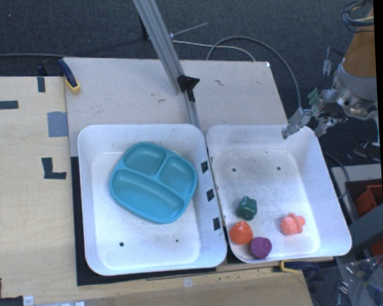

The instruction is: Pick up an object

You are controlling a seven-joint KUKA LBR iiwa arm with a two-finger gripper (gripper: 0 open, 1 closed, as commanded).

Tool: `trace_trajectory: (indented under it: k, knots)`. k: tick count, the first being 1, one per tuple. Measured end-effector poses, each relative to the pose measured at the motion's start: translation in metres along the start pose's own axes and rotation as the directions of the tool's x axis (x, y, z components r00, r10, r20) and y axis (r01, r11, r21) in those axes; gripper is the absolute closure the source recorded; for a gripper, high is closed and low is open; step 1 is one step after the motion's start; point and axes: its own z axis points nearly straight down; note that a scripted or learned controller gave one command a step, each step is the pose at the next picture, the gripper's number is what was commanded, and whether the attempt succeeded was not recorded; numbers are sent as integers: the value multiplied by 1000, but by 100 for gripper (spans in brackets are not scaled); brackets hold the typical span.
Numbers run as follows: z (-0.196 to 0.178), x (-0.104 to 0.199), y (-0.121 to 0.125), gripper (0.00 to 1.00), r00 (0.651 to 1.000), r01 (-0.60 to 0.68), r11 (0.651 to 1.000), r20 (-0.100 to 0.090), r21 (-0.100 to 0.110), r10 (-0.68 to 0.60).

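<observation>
Over right bin [306, 151] far corner | gripper [303, 121] grasp unclear | toys [247, 207] near front rim

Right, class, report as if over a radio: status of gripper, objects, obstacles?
Gripper over right bin's top-right corner, nothing between its fingers. Four small objects grouped at the bin's near end, untouched. Path down to them unobstructed.

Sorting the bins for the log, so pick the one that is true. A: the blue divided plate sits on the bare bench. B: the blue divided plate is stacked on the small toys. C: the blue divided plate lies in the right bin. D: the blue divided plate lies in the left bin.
D: the blue divided plate lies flat in the left bin, apart from the small toys in the right bin.
</observation>
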Motion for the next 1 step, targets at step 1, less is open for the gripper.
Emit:
trace_trajectory:
  k: [1]
  knots:
    - [0,0,0,0,1000,0,1000,0,0,0]
